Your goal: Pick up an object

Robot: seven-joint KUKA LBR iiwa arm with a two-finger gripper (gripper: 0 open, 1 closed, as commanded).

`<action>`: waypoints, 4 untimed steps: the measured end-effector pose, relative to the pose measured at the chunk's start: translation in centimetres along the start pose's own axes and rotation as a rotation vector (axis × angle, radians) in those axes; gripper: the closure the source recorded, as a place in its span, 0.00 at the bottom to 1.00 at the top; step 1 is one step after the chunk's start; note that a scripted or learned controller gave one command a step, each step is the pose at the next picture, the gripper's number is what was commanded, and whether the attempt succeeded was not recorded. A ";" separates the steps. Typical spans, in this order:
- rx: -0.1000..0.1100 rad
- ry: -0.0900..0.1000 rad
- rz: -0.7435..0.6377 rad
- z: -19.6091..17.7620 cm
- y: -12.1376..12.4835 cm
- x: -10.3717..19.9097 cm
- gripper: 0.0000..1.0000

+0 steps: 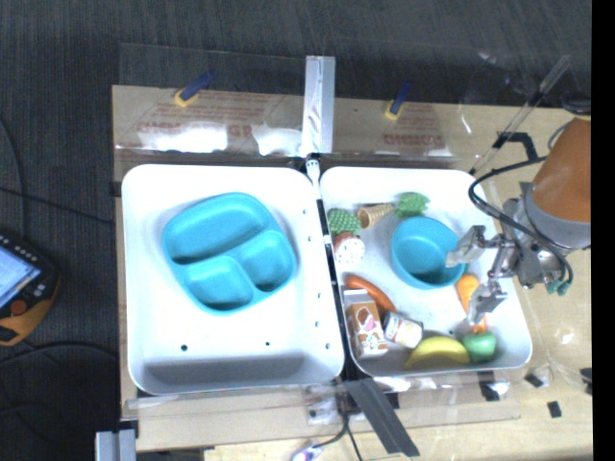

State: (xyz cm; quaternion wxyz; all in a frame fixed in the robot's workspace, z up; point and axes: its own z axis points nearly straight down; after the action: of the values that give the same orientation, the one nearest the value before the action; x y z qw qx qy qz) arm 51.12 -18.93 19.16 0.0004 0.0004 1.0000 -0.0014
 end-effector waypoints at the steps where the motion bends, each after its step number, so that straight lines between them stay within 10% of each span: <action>1: 0.006 -0.018 -0.116 10.0 4.6 -0.4 0.00; 2: 0.030 -0.014 -0.169 9.8 6.6 -3.8 0.00; 4: -0.010 0.024 -0.454 9.4 1.4 -15.6 0.00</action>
State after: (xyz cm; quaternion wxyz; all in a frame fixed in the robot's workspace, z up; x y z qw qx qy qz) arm 66.75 -17.55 9.72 -0.0118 -0.2244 0.9744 0.0037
